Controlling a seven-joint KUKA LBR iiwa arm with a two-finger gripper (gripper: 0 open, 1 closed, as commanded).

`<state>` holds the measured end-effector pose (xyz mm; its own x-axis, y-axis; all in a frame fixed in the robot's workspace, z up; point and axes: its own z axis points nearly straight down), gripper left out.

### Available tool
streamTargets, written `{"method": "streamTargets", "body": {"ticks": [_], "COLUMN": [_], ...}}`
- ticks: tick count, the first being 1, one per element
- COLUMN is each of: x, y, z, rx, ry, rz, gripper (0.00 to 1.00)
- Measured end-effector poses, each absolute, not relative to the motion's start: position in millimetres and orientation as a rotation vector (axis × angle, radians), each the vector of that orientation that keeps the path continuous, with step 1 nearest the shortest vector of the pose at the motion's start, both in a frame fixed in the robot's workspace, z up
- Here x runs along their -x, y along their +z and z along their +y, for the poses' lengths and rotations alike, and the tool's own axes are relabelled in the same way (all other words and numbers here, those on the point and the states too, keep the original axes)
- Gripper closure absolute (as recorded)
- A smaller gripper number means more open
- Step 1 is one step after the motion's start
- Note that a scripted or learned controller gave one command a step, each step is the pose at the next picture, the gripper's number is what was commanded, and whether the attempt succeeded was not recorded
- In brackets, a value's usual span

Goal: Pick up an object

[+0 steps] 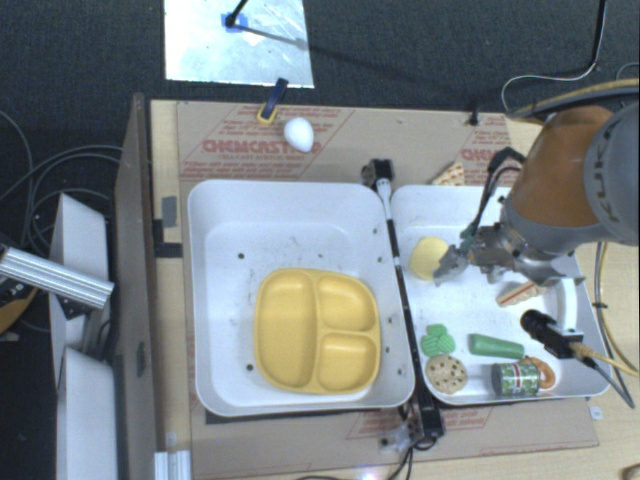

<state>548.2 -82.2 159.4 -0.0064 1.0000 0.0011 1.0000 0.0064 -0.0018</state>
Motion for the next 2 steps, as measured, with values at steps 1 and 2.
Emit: {"method": "streamTargets", "body": {"ticks": [1, 2], "x": [-612.1, -605.8], "y": [154, 192], "z": [-187, -119], "rx": [2.232, 2.213], "ry": [-0.004, -0.007], "rz": [-2.227, -2.234], "gripper": [0.00, 0.00]}}
